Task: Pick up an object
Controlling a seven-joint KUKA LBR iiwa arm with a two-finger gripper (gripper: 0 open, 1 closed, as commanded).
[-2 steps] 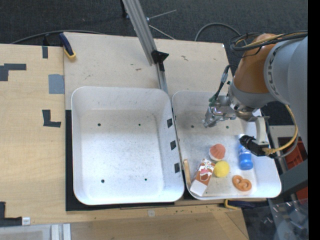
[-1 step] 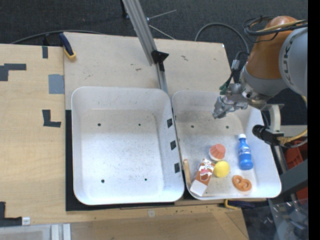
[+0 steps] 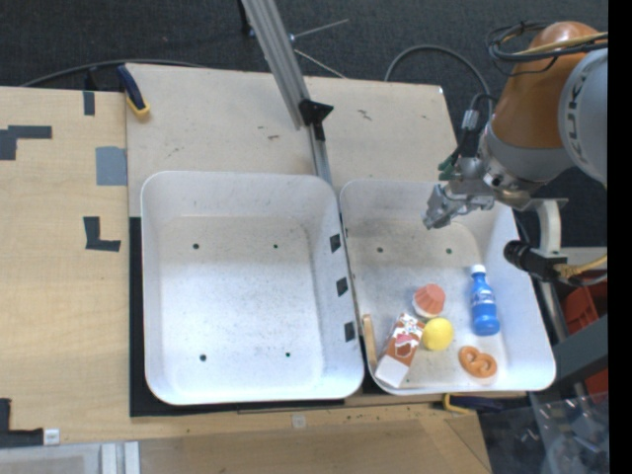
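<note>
I see a pale wooden bench (image 3: pixel 59 265) with grey tape patches, a slanted grey metal pole (image 3: pixel 281 57) crossing above the bins, a blue-and-yellow clamp (image 3: pixel 133 92) at the board's far edge, black cables (image 3: pixel 415 57) behind.

The hand's (image 3: pixel 437 215) fingers are perhaps too blurred to read.

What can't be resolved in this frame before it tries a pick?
- Hand, camera view: too small and dark to read its finger gap.
- Carton: label too small to read.
- Arm: cut off by the right edge.
- Pretzel: too small to tell real from toy.
</note>
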